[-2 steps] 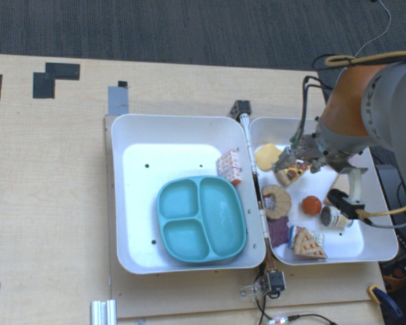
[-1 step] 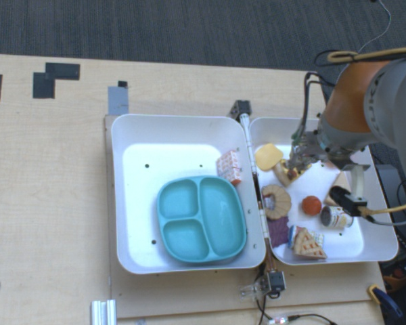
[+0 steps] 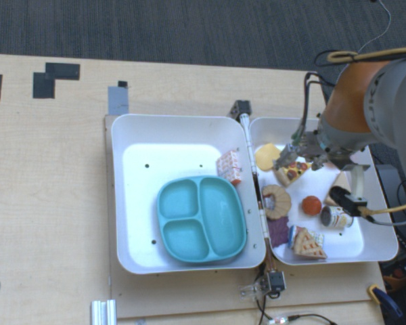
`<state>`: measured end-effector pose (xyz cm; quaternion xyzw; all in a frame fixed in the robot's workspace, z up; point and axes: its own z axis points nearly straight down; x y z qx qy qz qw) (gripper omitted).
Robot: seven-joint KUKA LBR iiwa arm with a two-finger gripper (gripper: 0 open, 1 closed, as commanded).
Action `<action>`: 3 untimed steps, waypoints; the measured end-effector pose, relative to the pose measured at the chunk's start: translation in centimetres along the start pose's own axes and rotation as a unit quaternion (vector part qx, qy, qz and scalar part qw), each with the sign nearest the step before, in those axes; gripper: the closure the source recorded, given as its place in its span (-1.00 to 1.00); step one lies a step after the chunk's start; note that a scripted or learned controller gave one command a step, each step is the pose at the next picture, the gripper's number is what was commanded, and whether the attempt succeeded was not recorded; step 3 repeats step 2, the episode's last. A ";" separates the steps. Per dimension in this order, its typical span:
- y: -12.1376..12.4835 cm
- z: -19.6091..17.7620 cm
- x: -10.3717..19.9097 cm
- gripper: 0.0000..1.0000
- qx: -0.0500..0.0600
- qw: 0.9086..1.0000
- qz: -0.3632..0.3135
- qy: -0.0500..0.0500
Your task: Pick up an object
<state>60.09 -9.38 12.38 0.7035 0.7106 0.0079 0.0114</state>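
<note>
The right bin (image 3: 379, 249) holds several toy foods: a yellow lemon (image 3: 266, 156), a pizza slice (image 3: 291, 173), a tan ring-shaped bagel (image 3: 276, 200), a purple piece (image 3: 279, 231), a red ball (image 3: 312, 204), a sandwich wedge (image 3: 308, 244) and a small jar (image 3: 335, 217). My gripper (image 3: 298, 158) is low in this bin, directly over the pizza slice and just right of the lemon. The grey wrist hides its tips. Whether it touches the slice cannot be seen.
The left bin (image 3: 132, 181) holds a teal divided plate (image 3: 201, 218) and a small pink-and-white packet (image 3: 229, 165) by its right wall. A beige piece (image 3: 343, 179) lies under the arm. The arm's orange band (image 3: 352, 100) overhangs the right bin's far corner.
</note>
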 end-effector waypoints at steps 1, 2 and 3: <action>-3.3 3.6 0.9 -1.00 0.010 1.000 0.004 0.002; -3.0 2.4 0.9 1.00 0.008 1.000 0.003 0.002; -3.0 2.4 0.9 1.00 0.008 1.000 0.003 0.002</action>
